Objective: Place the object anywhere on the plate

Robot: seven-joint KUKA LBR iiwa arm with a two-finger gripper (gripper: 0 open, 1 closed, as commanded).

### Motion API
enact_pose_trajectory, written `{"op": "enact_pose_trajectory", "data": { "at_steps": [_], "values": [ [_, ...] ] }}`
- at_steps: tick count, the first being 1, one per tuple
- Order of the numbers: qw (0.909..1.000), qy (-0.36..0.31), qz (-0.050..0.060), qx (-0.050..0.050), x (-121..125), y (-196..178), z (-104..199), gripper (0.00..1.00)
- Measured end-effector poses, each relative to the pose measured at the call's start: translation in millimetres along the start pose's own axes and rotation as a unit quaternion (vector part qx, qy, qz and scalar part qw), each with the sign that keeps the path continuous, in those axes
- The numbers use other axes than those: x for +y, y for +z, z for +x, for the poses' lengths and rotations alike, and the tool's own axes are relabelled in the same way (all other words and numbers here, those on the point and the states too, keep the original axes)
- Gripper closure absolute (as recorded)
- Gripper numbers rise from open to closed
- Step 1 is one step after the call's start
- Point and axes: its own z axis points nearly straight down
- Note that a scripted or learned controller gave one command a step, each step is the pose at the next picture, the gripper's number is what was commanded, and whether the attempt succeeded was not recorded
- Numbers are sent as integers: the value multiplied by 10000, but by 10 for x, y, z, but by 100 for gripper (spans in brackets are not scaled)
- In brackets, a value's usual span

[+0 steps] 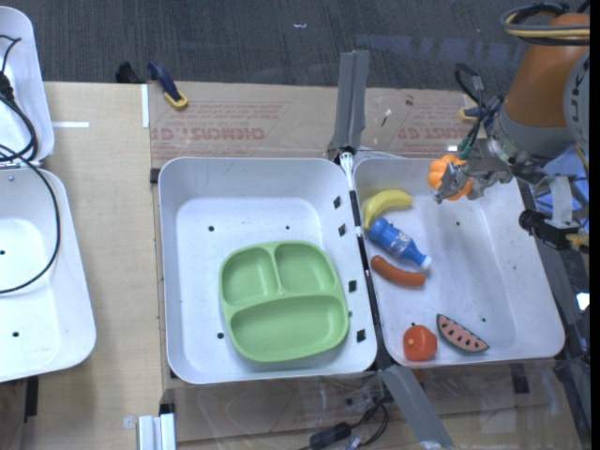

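Orange and small, the object (448, 177) sits at the tip of the hand (459, 180) over the far end of the right bin (525, 279), and it looks pinched there, though the view is too coarse for me to be sure. Its long axis cannot be made out. The green plate (281, 300) lies in the left bin (187, 251), well apart, leftward and nearer the camera

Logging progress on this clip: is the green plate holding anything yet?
Empty. The green plate lies in the left bin with all three compartments bare; the small orange object sits at the claw, above the right bin.
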Motion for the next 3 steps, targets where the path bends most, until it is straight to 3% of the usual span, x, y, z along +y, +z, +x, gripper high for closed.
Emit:
{"op": "enact_pose_trajectory", "data": {
  "at_steps": [1,2,3],
  "values": [
    [9954,-958,1,7,-451,-112,1011,100],
    [9838,-1793,4,5,-838,-110,1829,100],
    [9838,-1790,2,5,-838,-111,1823,0]
  ]
}}
